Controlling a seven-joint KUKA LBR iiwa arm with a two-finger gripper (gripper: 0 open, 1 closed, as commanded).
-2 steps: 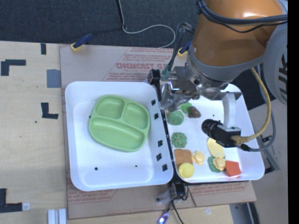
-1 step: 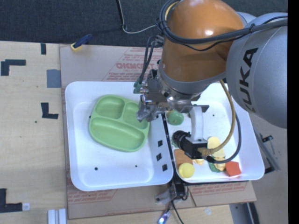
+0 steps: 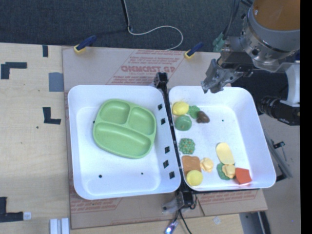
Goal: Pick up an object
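My gripper hangs over the far rim of the right bin; whether its jaws are parted or closed I cannot tell from this slant, though nothing seems to sit between them. The toy food crowds the bin's left and near sides: a yellow ball, a green round piece, a red block. The bin's far right stays bare. In the left bin lies a green divided plate. The cardboard beyond reads "CHEMCAST GP".
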